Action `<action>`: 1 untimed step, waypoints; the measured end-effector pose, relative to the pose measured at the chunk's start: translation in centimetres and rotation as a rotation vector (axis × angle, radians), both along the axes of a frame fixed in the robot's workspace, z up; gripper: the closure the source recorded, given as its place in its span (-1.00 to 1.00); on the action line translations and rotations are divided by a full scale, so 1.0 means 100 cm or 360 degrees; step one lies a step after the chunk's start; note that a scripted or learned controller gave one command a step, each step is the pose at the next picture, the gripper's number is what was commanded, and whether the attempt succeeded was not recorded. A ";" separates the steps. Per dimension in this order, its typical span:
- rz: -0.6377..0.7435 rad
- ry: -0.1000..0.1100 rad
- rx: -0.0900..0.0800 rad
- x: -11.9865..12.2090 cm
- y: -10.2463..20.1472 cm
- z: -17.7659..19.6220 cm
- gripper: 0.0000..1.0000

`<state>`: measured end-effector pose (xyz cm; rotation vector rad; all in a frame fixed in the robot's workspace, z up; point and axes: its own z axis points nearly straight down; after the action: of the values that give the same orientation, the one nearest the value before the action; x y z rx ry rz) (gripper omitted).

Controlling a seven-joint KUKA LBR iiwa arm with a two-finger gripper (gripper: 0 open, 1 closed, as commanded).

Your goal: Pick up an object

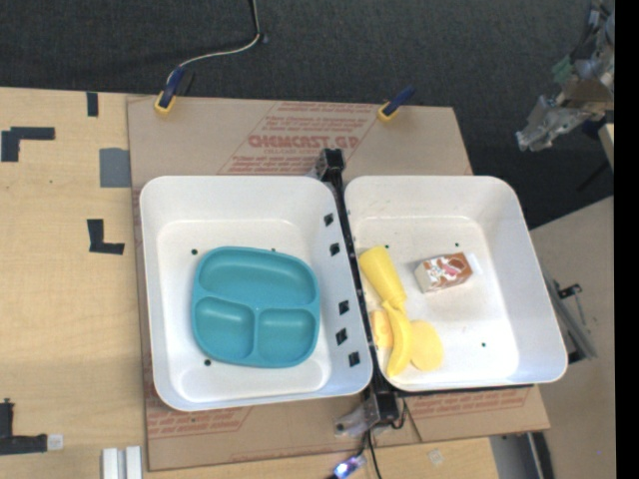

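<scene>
A teal divided plate [257, 307] fills the left bin [160, 208]. In the right bin [504, 203], yellow bananas [394, 312] lie at nine o'clock, a small red-and-white packet [443, 271] just beside them near centre. Up at two o'clock the claw [559, 118] hangs past the worktop [60, 188]; I cannot tell its grip.

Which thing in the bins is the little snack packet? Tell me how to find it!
Look in the right white bin, the one without the teal plate. Near its middle lies the small packet, to the right of the yellow toys. It is the only red-and-white, boxy thing there.
</scene>
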<state>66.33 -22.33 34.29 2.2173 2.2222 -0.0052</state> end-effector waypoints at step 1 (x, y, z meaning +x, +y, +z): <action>0.0003 -0.0015 0.0003 0.006 0.025 0.088 1.00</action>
<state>66.94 -19.86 43.11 2.2112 2.2204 0.0071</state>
